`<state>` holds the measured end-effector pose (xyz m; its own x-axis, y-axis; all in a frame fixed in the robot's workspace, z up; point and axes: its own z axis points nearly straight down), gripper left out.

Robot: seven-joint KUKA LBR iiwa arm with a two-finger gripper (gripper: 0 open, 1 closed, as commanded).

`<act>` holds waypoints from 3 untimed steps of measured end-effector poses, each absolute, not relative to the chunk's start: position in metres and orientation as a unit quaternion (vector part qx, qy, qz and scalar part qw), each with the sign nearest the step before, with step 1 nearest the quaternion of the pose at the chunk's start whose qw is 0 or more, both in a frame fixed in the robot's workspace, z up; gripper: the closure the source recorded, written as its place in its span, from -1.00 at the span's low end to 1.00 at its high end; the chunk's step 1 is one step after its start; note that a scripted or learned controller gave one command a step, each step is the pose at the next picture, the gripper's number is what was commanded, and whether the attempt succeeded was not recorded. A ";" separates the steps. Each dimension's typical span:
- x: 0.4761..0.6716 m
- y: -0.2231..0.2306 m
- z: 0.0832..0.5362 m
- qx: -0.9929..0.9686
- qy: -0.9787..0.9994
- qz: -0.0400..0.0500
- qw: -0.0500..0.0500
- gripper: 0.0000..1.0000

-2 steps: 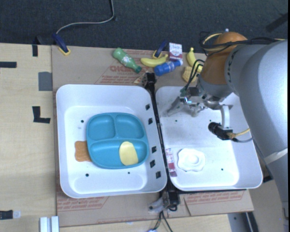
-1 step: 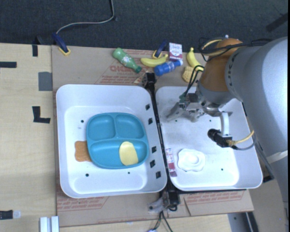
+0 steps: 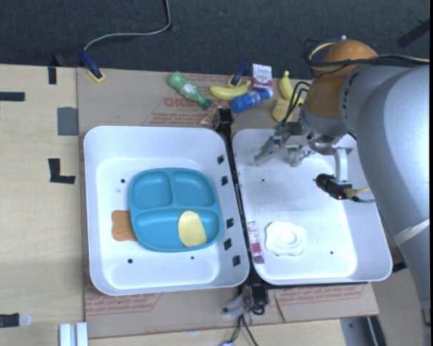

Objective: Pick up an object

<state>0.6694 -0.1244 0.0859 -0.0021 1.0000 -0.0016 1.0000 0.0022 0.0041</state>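
I am watching the tool (image 3: 278,152) hanging over the far part of the right bin (image 3: 361,269), close to the far wall and a little right of the divider between the two bins. Its two fingers (image 3: 263,152) are standing spread apart, pointing down and to the left, and I am seeing nothing between them, so I am not counting anything as grasped.

The nearest candidate to pick up is the white fried-egg toy (image 3: 284,238), which is lying on the floor of the right bin toward its near side, well apart from the tool. A small red-and-white packet (image 3: 254,240) is lying just left of it against the divider.

In the left bin (image 3: 101,265) a blue divided plate (image 3: 169,200) is sitting in the middle, with a yellow lemon-like piece (image 3: 191,228) resting in its near right compartment and a tan toast slice (image 3: 120,225) poking out from under its left edge.

Beyond the bins, a green bottle (image 3: 188,89), a banana (image 3: 229,91) and a blue bottle (image 3: 247,101) are lying on the tabletop (image 3: 29,215).

As I am judging it, the task is barely starting: no object is lifted, and the approach, closing and lift are all remaining.
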 end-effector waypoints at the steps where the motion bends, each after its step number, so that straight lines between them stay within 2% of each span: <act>1: 0.635 -0.101 0.086 0.707 0.707 0.000 0.001 -1.00; 2: 0.636 -0.101 0.096 0.707 0.707 0.000 0.002 1.00; 3: 0.607 -0.036 0.185 0.706 0.708 0.001 0.000 1.00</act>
